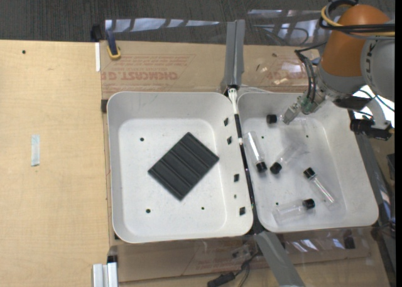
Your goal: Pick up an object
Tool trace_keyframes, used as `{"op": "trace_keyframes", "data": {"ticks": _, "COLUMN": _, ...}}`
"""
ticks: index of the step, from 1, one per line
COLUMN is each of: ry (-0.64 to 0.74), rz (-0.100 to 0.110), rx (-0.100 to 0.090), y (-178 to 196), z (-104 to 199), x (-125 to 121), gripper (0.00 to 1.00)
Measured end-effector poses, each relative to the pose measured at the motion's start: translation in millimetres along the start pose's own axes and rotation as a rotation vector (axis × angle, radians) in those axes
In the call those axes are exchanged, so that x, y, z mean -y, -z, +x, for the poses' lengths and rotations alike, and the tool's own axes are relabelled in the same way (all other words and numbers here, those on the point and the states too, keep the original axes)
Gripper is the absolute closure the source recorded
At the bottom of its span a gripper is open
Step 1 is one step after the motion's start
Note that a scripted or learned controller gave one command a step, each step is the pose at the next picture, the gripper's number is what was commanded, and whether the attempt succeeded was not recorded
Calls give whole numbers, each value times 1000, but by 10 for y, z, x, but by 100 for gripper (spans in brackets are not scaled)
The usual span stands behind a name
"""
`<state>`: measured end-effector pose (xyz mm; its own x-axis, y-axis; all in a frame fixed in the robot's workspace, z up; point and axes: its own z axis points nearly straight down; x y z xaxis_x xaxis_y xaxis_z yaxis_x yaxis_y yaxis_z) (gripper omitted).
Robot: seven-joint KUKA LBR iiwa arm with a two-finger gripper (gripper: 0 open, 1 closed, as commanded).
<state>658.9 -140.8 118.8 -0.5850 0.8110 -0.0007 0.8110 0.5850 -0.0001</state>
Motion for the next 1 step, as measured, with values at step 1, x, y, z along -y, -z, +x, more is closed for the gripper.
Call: {"op": "trace_keyframes", "data": {"ticks": 1, "ry": 99, "rz": 0, "rx": 0, "y": -271, "z": 171, "x": 865, "gripper": 0}}
